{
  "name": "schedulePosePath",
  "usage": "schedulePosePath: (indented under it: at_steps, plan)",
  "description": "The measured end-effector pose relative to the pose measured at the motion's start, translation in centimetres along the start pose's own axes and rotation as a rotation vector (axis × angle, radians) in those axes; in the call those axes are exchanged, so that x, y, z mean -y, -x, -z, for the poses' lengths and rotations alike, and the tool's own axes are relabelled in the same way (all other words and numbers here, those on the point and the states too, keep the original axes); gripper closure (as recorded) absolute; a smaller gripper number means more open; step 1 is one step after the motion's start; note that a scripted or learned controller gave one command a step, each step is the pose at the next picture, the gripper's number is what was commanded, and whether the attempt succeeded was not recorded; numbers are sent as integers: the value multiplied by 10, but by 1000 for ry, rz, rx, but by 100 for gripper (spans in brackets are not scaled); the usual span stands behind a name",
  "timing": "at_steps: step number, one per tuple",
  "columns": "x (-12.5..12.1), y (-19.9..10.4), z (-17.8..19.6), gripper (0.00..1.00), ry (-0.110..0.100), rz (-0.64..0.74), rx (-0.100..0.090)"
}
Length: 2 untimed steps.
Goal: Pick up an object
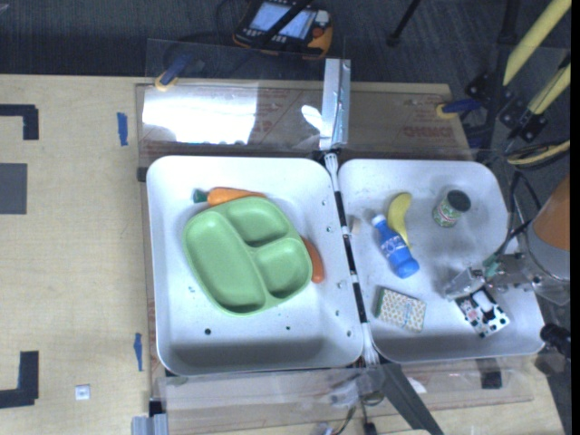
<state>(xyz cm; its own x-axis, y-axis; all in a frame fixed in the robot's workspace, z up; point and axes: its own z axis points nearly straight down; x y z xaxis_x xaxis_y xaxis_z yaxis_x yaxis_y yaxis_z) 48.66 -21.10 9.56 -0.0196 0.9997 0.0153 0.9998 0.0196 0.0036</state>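
While the arm [555, 243] entered from the right, cut off at the frame edge, its gripper [467, 284] sat low in the right bin [471, 175]; whether it was open or closed could not be determined. A carrot [234, 194] lay mostly hidden under the green tray [246, 254] in the left bin [172, 188]. Banana [399, 211], bottle [395, 246], can [449, 208], sponge [401, 309] and a black-and-white block [484, 314] occupied the right bin. Bench [72, 243] was pale wood; floor dark.
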Motion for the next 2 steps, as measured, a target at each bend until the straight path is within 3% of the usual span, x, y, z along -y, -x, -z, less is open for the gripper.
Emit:
schedulePosePath:
  at_steps: [1,2]
  plan:
    - [2,5,9,100,0,-7,10]
    - [-96,-108,101,100,-3,41,15]
